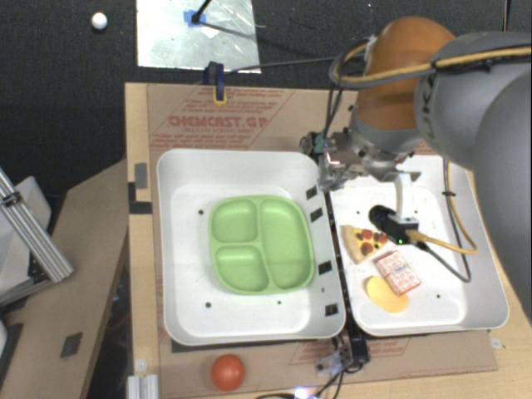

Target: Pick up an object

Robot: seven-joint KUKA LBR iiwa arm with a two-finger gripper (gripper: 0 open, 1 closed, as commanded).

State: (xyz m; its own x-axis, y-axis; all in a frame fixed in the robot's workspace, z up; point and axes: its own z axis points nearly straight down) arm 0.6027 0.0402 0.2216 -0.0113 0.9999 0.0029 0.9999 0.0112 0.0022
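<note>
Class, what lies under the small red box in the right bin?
A flat yellow piece pokes out beneath the red box; its upper part is covered.

We saw bright, even light from above, white bins [241, 160] nearly washed out, faint shadows along their walls, a foil sheet [179, 32] glinting at the top, the arm [482, 106] soft and out of focus, our picture slightly grainy.

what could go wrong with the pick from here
The pizza slice, pink box and yellow disc lie bunched in the right bin, so a grasp may nudge a neighbour or catch two. The gripper hangs close to that bin's inner wall and may clip it descending.
</note>
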